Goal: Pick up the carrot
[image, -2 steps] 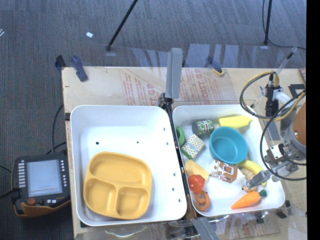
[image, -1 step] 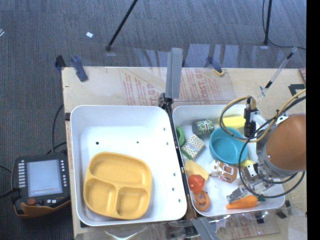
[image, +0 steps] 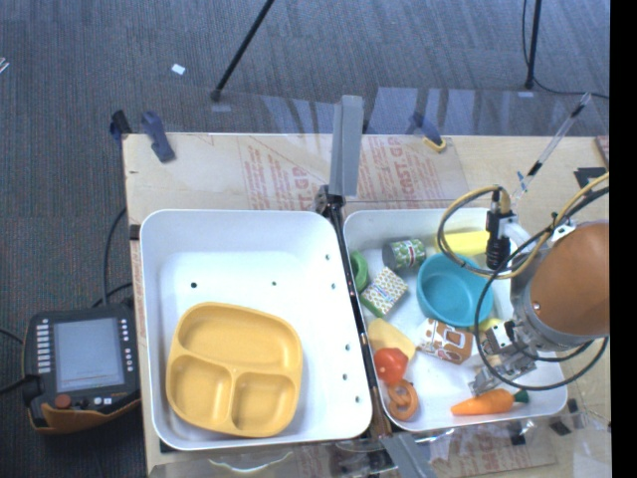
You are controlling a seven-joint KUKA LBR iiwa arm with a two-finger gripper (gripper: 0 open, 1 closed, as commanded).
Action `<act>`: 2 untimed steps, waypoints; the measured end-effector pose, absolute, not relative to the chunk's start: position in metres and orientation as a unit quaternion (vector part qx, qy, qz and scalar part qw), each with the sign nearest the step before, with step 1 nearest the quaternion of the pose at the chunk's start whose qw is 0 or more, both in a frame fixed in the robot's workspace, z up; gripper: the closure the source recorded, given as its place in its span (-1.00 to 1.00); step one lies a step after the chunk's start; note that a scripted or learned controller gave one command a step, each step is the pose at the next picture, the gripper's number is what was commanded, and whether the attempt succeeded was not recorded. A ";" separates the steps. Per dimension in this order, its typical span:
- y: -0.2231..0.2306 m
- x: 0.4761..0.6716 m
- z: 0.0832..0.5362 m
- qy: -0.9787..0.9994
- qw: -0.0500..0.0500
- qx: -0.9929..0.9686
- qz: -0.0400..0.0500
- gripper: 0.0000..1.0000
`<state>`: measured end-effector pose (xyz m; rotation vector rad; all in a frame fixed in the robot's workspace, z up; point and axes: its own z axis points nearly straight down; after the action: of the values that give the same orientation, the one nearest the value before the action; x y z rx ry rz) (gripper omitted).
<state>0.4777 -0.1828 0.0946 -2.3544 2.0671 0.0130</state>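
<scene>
carrot [image: 485, 402] lying lower right of frame, in right bin [image: 557, 406] | gripper [image: 501, 363] just above it, jaws state cannot tell | pick not yet done; grasp and lift left

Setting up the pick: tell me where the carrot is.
The carrot lies in the right bin, near its front right corner, just below the gripper and right of the pretzel.

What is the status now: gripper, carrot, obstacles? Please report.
Gripper low in the right bin, just above the carrot. Carrot lies flat near the bin's front wall, not gripped. Small box close on the left.
</scene>
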 end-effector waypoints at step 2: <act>-0.195 0.476 0.142 0.568 0.004 -0.823 0.006 1.00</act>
<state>0.4765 -0.1950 0.1423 -2.5786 1.7813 0.0178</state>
